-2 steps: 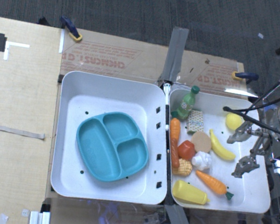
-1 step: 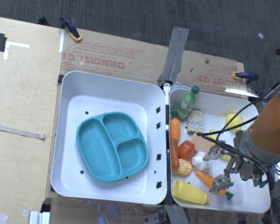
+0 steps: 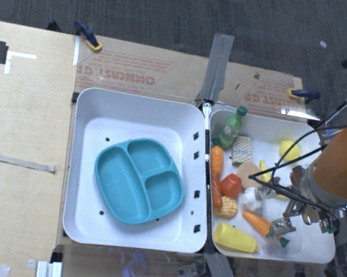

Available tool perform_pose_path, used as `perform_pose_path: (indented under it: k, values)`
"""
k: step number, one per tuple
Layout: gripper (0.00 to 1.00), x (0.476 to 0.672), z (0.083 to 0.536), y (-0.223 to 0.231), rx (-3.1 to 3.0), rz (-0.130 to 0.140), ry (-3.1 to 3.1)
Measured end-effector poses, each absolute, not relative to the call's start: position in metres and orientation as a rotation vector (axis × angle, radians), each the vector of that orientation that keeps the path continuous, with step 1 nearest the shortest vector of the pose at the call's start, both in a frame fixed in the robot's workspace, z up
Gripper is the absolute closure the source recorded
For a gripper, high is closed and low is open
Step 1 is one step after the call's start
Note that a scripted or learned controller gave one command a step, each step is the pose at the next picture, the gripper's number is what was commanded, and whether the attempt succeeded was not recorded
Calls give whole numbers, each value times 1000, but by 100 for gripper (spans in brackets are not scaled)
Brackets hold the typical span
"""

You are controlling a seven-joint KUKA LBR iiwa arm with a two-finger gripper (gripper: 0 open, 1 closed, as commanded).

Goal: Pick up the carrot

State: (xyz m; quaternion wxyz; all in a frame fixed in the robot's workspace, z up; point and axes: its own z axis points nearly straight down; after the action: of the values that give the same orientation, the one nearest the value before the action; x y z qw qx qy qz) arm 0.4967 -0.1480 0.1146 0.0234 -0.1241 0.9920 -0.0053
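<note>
We saw a blue divided plate (image 3: pixel 139 180) in the left bin (image 3: pixel 80 172). In the right bin (image 3: pixel 318 255) the carrot (image 3: pixel 255 222) lay beside a yellow bottle (image 3: pixel 234 238), its tip at the gripper (image 3: pixel 281 231), whose grip we could not tell.

One fixed camera up above the bench (image 3: pixel 16 142), angled down, far enough back to catch both white bins (image 3: pixel 77 171) side by side.

Divided plate (image 3: pixel 139 180) in left bin (image 3: pixel 77 171).
</note>
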Motion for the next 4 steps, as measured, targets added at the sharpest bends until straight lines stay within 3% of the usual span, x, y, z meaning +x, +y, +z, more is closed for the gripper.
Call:
perform_pose_path:
  k: [1, 3, 4]
  values:
    - [0, 494, 117, -125, -447, -16, 3075]
    - [0, 501, 113, -147, 227, -3, 3080]
    - [0, 495, 112, -135, -150, -18, 3082]
